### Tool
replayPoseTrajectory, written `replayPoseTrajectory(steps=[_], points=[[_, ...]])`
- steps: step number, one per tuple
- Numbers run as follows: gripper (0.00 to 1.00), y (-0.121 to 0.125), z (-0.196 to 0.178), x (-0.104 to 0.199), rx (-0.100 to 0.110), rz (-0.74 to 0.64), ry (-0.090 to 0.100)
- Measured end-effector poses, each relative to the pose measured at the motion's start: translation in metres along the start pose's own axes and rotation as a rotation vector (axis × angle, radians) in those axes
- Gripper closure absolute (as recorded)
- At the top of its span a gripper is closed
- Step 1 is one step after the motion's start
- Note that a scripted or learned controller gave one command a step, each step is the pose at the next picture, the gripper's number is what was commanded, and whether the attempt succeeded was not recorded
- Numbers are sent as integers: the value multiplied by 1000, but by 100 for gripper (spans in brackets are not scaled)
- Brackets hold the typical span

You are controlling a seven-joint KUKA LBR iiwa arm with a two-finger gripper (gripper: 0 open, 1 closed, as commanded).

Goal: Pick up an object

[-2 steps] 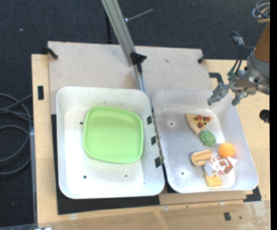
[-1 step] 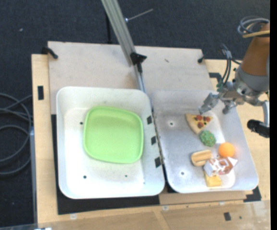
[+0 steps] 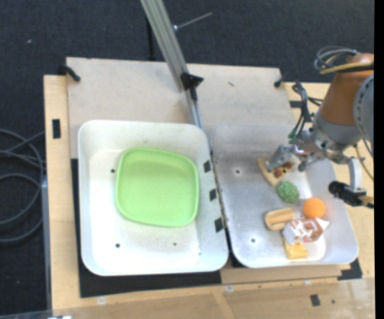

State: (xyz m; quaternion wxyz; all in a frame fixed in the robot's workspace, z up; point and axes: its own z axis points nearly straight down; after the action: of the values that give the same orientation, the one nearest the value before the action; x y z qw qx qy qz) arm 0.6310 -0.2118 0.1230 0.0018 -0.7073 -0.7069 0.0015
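Handling: the small tan toy (image 3: pixel 272 171) looks light and rigid; I'd pinch it across its narrow sides.
Look: tan block, red and yellow specks.
Place: right bin (image 3: pixel 245 198), toward one o'clock, green ball (image 3: pixel 288 191) at its five.
Claw (image 3: pixel 286 153): just above it; grip state I cannot tell.

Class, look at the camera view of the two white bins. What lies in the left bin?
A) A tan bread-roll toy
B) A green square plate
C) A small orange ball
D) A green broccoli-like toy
B: the green square plate lies flat in the left bin, while the orange ball, green broccoli-like toy and tan roll all sit in the right bin.
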Motion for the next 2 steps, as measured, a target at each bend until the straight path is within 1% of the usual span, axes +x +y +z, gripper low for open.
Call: replayPoseTrajectory(steps=[1, 2], points=[[0, 2, 20, 0, -9, -1, -1], [100, 1, 11, -1, -7, -1, -1]])
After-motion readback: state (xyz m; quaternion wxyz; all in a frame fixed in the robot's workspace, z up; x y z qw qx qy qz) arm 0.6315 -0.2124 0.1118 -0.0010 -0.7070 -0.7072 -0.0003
